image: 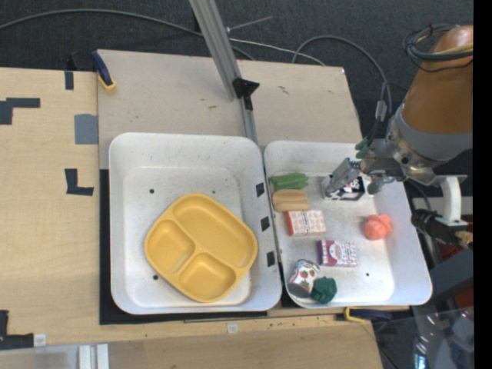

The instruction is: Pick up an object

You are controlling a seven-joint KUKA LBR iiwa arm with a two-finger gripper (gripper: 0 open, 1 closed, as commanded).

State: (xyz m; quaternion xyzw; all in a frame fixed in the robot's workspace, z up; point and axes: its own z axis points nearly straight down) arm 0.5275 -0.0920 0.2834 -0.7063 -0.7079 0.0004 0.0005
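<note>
My gripper (343,183) hangs over the upper middle of the right bin (400,283), reaching in from the right. Just left of it lie a green leafy piece (289,181) and a tan bread roll (290,200). Below those sit a red-and-white box (306,222), a purple carton (337,252), a round red-and-white toy (304,276) and a dark green lump (324,288). An orange-red toy (377,226) lies right of the box. I see nothing clearly between the fingers.
The left bin (127,160) holds a yellow divided plate (201,246). A slanted metal pole (219,41) rises from between the bins. Cables run across the dark floor behind the bench.
</note>
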